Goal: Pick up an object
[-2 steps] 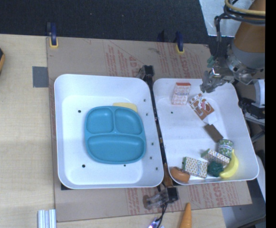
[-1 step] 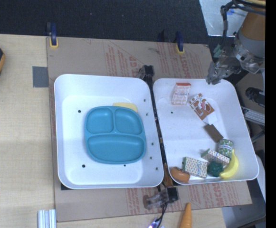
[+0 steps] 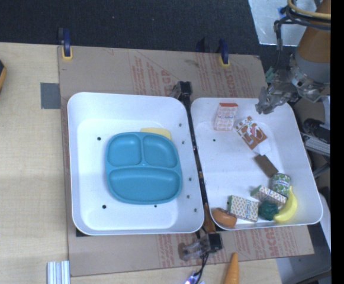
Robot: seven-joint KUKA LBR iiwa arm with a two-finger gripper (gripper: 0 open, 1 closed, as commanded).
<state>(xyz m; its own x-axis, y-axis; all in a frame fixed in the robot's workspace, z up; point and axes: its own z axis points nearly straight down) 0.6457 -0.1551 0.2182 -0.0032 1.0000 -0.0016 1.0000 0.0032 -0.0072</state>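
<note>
The right bin (image 3: 219, 164) holds several small items: a white and red box (image 3: 225, 116) near its far edge, a red and white packet (image 3: 251, 133), a brown bar (image 3: 266, 165), a green can (image 3: 281, 184), a yellow banana (image 3: 287, 208), a patterned box (image 3: 244, 207) and an orange-brown bun (image 3: 224, 218) at the near edge. My gripper (image 3: 265, 106) hangs over the far right corner of this bin, right of the packet, with nothing seen between its fingers. The arm's orange band (image 3: 315, 40) rises above it.
The left bin (image 3: 83, 158) carries a blue divided plate (image 3: 143, 167) with a pale yellow item (image 3: 157, 132) peeking out behind it. Clamps (image 3: 66, 43) pin the cardboard sheet at the back. An orange carrot tip (image 3: 232, 270) lies in front of the bins.
</note>
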